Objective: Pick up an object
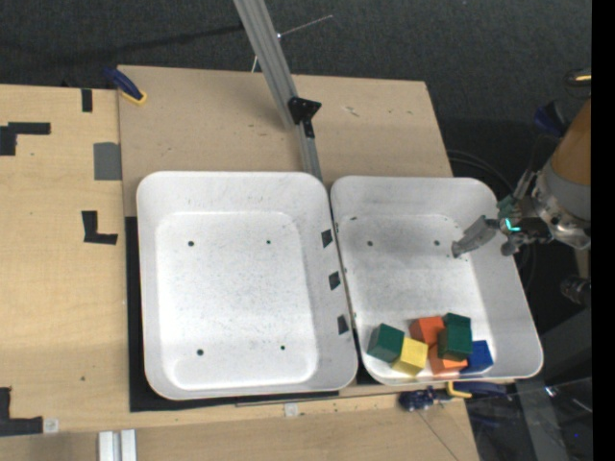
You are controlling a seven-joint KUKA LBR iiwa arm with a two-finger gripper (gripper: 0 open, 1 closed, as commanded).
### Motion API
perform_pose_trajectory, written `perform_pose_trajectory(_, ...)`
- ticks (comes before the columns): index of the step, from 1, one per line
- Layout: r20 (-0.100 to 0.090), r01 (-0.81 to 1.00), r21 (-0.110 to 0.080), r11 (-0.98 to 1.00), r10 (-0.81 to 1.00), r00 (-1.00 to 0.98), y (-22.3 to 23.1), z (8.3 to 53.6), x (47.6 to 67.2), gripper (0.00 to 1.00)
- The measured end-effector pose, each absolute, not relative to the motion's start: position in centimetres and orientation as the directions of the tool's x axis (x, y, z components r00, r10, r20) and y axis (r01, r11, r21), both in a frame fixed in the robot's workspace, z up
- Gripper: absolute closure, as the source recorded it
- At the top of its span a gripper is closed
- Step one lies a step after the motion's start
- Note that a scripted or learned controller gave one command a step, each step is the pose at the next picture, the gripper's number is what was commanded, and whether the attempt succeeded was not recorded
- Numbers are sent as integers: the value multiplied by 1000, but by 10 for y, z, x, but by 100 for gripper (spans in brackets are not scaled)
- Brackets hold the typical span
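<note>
Reaching in from the right now, wrist low over the far right rim of the right bin (404,192). Gripper (473,235) angled down and leftward, poking past that rim and hanging above the bin's bare middle floor, nothing seen in its hold. Open or shut? Cannot tell from up here. Grey arm (562,200) only partly in shot at the edge.

Over to the blocks: six, all bunched in the near right corner of the right bin, well apart from the gripper. Counting off: one green cube (386,342) on the left of the heap, one yellow block (413,354) touching it, one red-orange block (428,328) behind, one darker green block (457,333) beside that, one orange block (448,361) low in front, one blue block (479,355) at the right end.

Two white bins side by side on the wooden tabletop (211,123), the left bin (154,257) just beside its twin.
</note>
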State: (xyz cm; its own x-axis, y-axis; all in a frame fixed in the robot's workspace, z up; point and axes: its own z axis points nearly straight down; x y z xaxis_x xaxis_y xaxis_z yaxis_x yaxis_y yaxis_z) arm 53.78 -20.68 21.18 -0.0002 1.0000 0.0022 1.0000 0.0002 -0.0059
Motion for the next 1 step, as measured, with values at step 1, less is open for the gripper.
perform_pose_trajectory(1, 1, 1000, -1, 2, 1000, -2, -207, 214, 539, 0)
